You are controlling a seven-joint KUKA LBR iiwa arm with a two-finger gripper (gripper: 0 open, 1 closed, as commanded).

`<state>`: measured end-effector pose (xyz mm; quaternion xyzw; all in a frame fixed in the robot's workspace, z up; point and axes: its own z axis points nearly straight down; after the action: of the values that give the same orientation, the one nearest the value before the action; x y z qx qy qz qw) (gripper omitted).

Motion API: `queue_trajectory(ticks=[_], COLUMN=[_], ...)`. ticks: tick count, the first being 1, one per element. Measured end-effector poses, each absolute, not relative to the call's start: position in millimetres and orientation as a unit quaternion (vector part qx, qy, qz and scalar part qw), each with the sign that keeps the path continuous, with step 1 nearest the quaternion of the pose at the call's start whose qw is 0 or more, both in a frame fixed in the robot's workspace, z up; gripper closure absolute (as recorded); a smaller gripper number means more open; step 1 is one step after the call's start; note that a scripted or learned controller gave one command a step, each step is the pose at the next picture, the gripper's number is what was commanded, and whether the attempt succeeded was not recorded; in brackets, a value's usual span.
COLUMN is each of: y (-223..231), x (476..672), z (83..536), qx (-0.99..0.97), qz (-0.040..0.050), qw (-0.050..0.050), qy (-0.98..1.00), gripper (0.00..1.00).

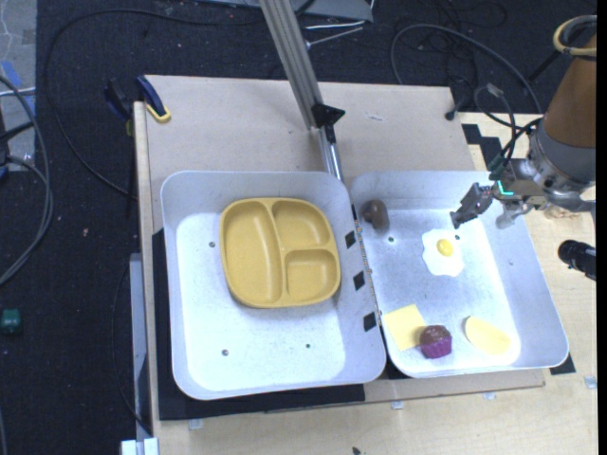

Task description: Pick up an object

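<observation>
The right white bin holds a fried egg, a brown roundish piece, a yellow cheese square, a purple piece and a pale yellow slice. My gripper hangs over the bin's upper right part, just up and right of the fried egg, with nothing between its dark fingers. It stands open.
The left white bin bears a yellow divided plate. A metal pole slants down to the bins' shared top edge. Cables lie on the dark floor around the bench.
</observation>
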<state>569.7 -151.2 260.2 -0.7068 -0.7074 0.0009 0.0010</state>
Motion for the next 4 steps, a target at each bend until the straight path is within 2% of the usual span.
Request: queue_trajectory(ticks=[1,2,3,4], y=[-151.2,-155.7,-157.4,-157.4], x=[570.3,564.6,569.9,571.2], z=[261.3,199.9,137.8,92.3], qx=[-0.707,-0.708,-0.707,-0.707], qz=[0.0002,0.0018,0.0014,-0.0004], qw=[0.0,0.002,0.002,-0.002], qy=[-0.708,-0.707,-0.707,-0.707], gripper=[0.0,0.0,0.0,0.0])
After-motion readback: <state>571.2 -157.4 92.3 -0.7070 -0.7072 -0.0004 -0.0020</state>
